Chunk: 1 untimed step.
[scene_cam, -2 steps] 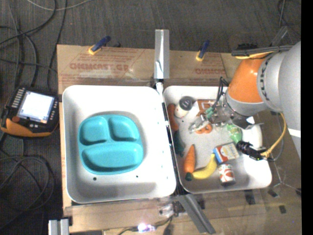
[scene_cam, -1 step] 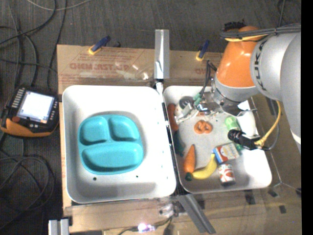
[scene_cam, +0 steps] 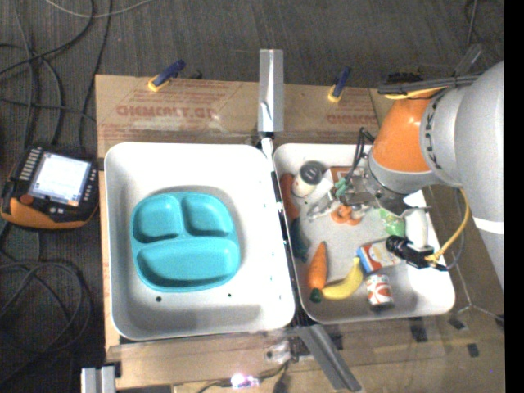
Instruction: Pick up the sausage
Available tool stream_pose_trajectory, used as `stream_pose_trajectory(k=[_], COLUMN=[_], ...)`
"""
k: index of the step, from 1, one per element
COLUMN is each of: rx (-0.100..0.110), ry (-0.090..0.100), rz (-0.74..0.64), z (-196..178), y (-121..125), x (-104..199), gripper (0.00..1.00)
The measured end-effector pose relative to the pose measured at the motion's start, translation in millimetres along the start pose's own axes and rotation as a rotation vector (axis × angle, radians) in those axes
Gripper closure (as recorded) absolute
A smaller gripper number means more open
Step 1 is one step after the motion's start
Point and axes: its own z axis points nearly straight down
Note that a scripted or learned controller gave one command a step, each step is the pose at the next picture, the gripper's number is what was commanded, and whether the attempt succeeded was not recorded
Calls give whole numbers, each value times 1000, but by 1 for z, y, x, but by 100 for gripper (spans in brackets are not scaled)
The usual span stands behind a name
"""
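From my station, the biggest thing I see is the bench [scene_cam: 180, 109], its brown board clamped at the far edge. Next is the grey arm [scene_cam: 479, 150] coming in from the right, with its orange band [scene_cam: 403, 137] hanging over the right bin [scene_cam: 442, 297]. The left bin [scene_cam: 119, 178] sits just beside that one, their walls touching along the middle. It carries a teal divided plate [scene_cam: 187, 240] lying flat near its centre. A handheld control pendant [scene_cam: 51, 187] with a lit screen rests on the floor to the left of the bench. The gripper [scene_cam: 350, 193] sits low over the far half of the right bin, above a small orange item [scene_cam: 352, 214] that I cannot identify. I cannot tell whether the gripper is wide or narrow, and I see nothing clearly held in it. What I take for the sausage [scene_cam: 284, 193], a thin reddish-brown piece, lies along the right bin's left wall, apart from the gripper, with a white bottle [scene_cam: 311, 177] between them. Nearer the front of that bin, a carrot [scene_cam: 317, 264] stands on end just beside a banana [scene_cam: 345, 281]. A small can [scene_cam: 378, 291] lies near the banana's tip.
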Motion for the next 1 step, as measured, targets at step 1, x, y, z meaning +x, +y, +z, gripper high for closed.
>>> stream_pose_trajectory(k=[1], rx=[0], ry=[-1], rz=[0], z=[-9], y=[0], x=[0], gripper=[100])
